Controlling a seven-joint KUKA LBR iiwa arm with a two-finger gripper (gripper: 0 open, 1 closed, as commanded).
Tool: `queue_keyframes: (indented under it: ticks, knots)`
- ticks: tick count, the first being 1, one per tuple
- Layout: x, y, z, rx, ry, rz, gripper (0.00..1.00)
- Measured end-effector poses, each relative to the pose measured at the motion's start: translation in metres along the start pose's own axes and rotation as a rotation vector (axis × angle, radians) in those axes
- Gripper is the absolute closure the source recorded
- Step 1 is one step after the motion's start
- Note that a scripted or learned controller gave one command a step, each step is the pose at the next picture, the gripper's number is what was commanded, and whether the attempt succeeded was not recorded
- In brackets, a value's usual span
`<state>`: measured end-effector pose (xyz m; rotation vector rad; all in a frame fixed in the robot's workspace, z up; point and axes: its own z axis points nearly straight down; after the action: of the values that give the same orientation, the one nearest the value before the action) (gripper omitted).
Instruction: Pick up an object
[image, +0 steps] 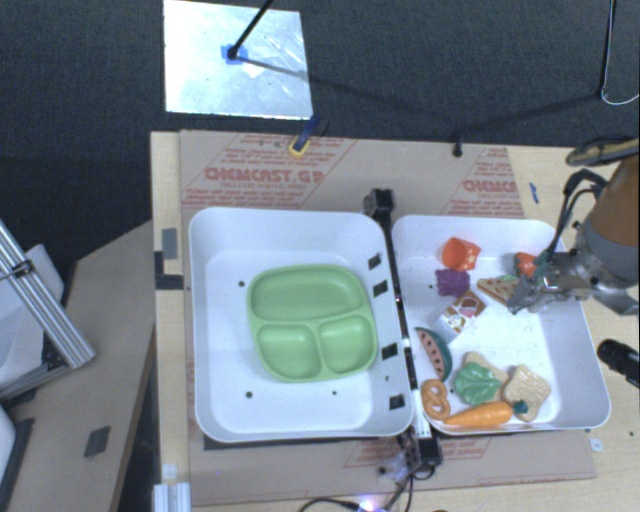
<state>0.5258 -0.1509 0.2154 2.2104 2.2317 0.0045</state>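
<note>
The pincer (527, 293) is low over the right bin (570, 345), at its far right side; whether it is wide or narrow I cannot tell. Just beside its tip lie a toast-like wedge (496, 290) and a small red piece (525, 265). Further left of it sit an orange block (460, 253) and a purple piece (452, 282). This looks like the reach-and-grasp step. Next, the pincer would need to close squarely on one item, then lift.

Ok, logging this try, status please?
Gripper low in right white bin, beside the tan toast-like wedge. Nothing seen held. Small red-orange toy close by.
</note>
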Motion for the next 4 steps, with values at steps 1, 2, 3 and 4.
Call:
queue_keyframes:
  ticks: [1, 2, 3, 4]
  knots:
    - [0.047, 0.007, 0.006, 0.000, 0.000, 0.000, 1.00]
    - [0.105, 0.011, 0.011, 0.001, 0.001, -0.001, 1.00]
    - [0.162, 0.020, 0.012, 0.000, 0.000, -0.001, 1.00]
    - [0.217, 0.026, -0.010, -0.001, 0.001, -0.001, 1.00]
